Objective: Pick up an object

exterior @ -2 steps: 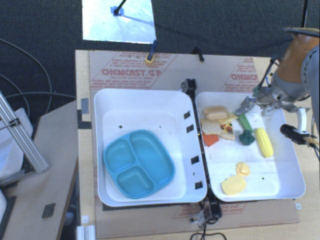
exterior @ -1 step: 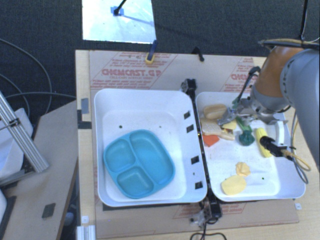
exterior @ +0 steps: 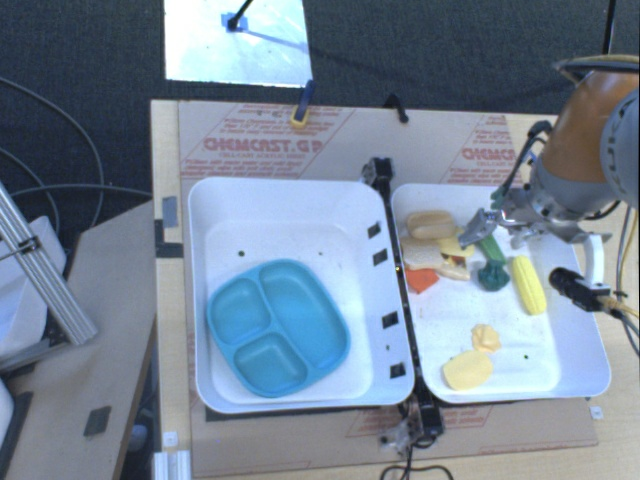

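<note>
My gripper [exterior: 500,230] hangs over the upper middle of the right bin [exterior: 575,368], below the grey arm with its orange band [exterior: 590,108]. Just under it lies a green toy vegetable [exterior: 492,271], and whether they touch is unclear. A yellow corn cob [exterior: 528,284] lies to the right of the green piece. To the gripper's left sit a tan bun [exterior: 430,225] and a sandwich-like piece [exterior: 440,256], with a red-orange piece [exterior: 422,280] below them. Two pale yellow pieces [exterior: 485,337] [exterior: 467,370] rest near the bin's front.
The left bin [exterior: 215,208] holds a blue divided plate [exterior: 277,325]. A black clip divider [exterior: 385,258] runs between the bins. A black cable end [exterior: 572,286] sticks out beside the arm over the right bin's edge. Metal framing [exterior: 40,278] stands at the far left.
</note>
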`<state>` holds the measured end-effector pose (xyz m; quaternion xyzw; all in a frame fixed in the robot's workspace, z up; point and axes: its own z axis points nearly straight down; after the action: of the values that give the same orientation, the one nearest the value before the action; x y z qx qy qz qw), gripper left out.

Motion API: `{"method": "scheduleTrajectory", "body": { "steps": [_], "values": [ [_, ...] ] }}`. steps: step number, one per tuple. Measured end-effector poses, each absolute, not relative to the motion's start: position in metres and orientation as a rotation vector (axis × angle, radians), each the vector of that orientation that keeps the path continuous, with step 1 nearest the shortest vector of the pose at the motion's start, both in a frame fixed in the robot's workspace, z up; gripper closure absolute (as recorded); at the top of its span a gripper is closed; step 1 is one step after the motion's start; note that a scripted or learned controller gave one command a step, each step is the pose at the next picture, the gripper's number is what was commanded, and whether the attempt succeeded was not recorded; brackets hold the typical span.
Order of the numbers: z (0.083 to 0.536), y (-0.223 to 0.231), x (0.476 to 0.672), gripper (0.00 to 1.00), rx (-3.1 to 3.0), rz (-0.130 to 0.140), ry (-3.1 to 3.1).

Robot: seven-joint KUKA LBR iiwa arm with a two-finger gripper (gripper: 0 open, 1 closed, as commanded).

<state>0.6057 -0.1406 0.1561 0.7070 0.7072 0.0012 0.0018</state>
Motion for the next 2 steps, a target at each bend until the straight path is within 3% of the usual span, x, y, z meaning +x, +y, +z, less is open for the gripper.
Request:
{"method": "scheduleTrajectory", "body": {
  "steps": [1, 2],
  "values": [
    [0.162, -0.153, 0.650, 0.00, 2.210, 0.006, 2.223],
    [0.174, -0.128, 0.671, 0.00, 2.210, 0.007, 2.226]
  ]
}}
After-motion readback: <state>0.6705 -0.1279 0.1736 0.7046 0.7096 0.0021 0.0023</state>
